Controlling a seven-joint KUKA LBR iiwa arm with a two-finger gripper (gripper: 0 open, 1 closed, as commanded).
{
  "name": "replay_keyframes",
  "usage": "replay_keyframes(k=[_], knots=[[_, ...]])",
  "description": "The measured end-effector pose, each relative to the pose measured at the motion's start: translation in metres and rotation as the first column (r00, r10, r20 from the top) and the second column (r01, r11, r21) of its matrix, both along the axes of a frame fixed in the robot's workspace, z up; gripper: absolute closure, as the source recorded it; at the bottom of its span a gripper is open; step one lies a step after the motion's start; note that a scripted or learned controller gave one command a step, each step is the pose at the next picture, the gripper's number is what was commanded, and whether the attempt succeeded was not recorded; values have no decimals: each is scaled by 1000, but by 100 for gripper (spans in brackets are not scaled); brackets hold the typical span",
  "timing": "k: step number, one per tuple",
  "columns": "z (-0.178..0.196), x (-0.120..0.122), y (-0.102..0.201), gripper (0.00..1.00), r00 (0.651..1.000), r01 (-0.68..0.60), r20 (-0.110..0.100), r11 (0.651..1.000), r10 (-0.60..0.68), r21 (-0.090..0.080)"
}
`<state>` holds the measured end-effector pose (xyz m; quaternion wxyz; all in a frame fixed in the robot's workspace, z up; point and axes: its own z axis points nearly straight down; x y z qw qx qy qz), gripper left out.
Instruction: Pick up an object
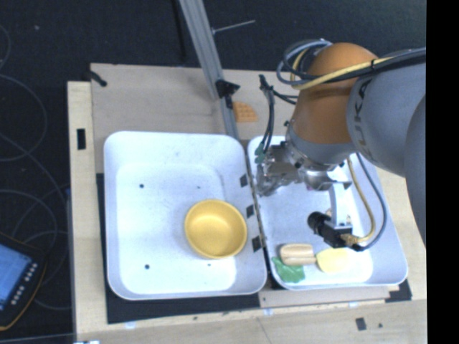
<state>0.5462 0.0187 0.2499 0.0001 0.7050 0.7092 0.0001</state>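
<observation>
Hanging over the right bin (384, 264), upper left part, the gripper (269, 178) looks blurred; I cannot tell its grip. Low in that bin lie a tan block (297, 254) and yellow piece (334, 261). A yellow bowl (215, 228) sits in the left bin (143, 163).

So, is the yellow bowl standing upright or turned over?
Upright. The yellow bowl in the left bin shows its open hollow and rim facing the camera.

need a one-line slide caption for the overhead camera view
Grey KUKA arm lowers its gripper into the right white bin near a tan block; a yellow bowl sits in the left bin.
</observation>
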Motion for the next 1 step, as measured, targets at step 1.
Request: replay_keyframes(k=[1], knots=[[-9, -11, 48, 100, 1000, 0, 0, 1000, 0, 0]])
